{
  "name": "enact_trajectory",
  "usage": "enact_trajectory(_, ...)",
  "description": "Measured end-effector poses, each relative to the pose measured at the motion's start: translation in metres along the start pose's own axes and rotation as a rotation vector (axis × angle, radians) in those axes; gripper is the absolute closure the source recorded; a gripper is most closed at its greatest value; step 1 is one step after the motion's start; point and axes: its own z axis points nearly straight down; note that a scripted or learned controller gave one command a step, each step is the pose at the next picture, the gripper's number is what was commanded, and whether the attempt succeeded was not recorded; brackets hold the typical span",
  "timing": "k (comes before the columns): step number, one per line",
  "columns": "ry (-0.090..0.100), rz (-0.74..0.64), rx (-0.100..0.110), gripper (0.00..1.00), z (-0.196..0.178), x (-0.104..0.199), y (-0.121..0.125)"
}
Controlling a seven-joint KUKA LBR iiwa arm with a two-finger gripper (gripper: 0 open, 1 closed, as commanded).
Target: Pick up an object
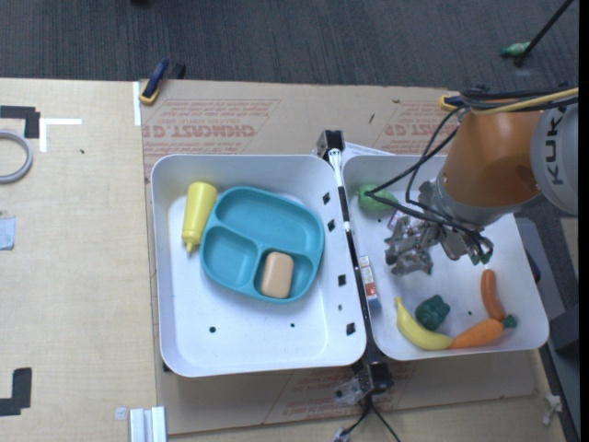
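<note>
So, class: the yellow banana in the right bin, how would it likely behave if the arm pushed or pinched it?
The banana is curved and smooth-looking, so it would probably pivot or spin when pushed at one end. Its glossy skin suggests fingers might slip. It touches the carrot and sits by the green toy, so a push would likely nudge them too.

A dark grey ribbed carpet floor (304, 21) spans the top of the view. Below it lies the light tan wooden tabletop (69, 274), partly covered by a brown printed cardboard sheet (230, 122). Black tape marks (18, 122) sit on the tabletop's left side. Lighting is even.
</note>
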Motion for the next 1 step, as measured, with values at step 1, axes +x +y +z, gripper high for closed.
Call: enact_trajectory(1, 0.003, -0.096, 0.0, 1.0, -0.1145, 0.0234, 0.0138)
